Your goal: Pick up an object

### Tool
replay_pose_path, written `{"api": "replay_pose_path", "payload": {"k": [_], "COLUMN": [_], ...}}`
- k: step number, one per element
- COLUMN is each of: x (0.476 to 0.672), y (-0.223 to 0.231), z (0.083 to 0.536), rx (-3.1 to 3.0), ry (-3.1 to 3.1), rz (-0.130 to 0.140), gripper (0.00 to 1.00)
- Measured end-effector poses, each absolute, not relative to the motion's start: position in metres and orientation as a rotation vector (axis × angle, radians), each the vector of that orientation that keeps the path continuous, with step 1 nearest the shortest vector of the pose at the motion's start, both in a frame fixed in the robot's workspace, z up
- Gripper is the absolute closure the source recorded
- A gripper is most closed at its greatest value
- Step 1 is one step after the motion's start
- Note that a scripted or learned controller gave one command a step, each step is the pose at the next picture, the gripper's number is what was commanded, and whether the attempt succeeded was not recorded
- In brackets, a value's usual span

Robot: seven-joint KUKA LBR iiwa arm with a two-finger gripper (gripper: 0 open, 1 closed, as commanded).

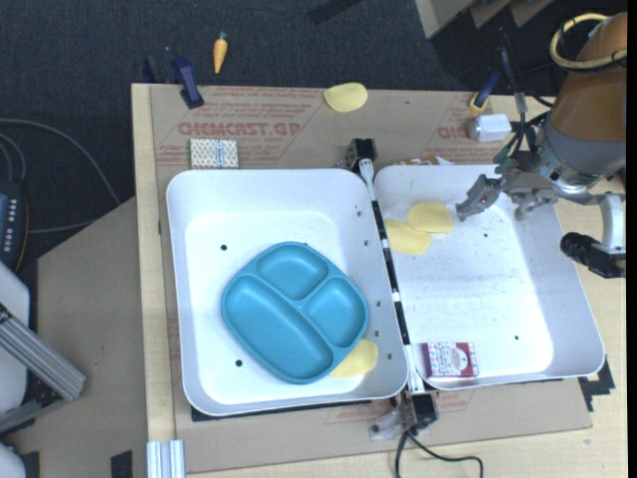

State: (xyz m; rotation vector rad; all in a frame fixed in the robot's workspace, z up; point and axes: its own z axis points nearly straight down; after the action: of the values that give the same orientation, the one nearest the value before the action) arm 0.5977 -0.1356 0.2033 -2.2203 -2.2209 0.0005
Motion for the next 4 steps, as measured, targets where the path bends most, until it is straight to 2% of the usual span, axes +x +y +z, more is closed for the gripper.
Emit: {"api": "replay_pose_path", "payload": {"k": [1,2,3,4], "x": [0.643,0.65,0.667,0.669], "y": [-0.101,-0.091,-0.101,-0.1], "z": [0.11,0.085,0.085,0.098], "rx": [-2.219,-2.219,-2.222,-2.225], "ry": [-2.221,-2.222,-2.224,-2.231], "rz": [0.001,0.001,-0.001,-0.008], "gripper": [0.0,0.0,0.0,1.0]}}
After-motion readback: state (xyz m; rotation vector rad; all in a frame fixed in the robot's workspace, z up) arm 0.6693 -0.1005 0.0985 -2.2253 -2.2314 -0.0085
